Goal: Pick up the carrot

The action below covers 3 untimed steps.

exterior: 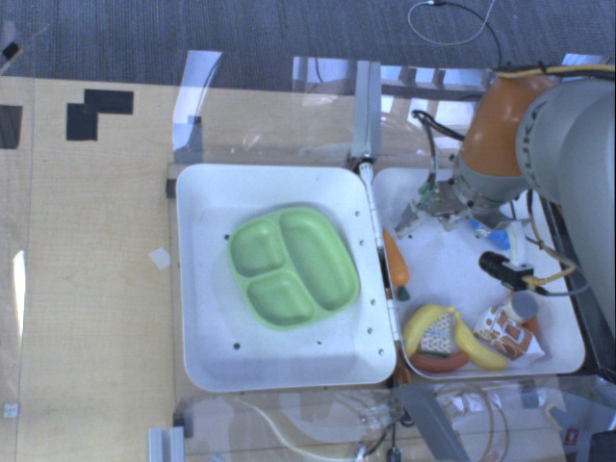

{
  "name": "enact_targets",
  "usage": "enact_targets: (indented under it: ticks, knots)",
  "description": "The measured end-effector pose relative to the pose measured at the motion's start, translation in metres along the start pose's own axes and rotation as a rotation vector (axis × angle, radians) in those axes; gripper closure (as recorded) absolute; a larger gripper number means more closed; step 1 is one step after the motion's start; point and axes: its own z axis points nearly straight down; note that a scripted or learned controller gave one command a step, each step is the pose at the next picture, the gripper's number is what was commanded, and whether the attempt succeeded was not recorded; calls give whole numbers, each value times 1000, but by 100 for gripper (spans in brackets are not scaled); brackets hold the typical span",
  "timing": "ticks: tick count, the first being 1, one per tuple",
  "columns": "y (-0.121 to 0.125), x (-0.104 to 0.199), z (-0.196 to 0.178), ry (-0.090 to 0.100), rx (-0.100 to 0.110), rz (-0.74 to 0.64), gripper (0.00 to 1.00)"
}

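The carrot [395, 259] is a small orange piece with a green end. It lies along the left wall of the right bin [568, 354], pointing toward the front. My gripper [424, 211] hangs over the back of that bin, a little right of and behind the carrot and apart from it. Nothing shows between its metal tips. The grey arm with its orange band [496, 128] comes in from the right.
The left bin [197, 354] holds a green divided plate [292, 267]. At the front of the right bin lie a yellow banana [478, 348] with a red piece [438, 362] beside it, and a printed packet [507, 333]. A small blue thing [499, 232] lies near the arm.
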Motion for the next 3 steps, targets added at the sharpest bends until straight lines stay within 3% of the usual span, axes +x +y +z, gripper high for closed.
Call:
enact_targets:
  ticks: [1,2,3]
  knots:
    - [2,1,-8,2,-2,-2,100]
    - [-44,49,-90,1,2,-432,100]
    - [-78,48,-127,0,0,-791,100]
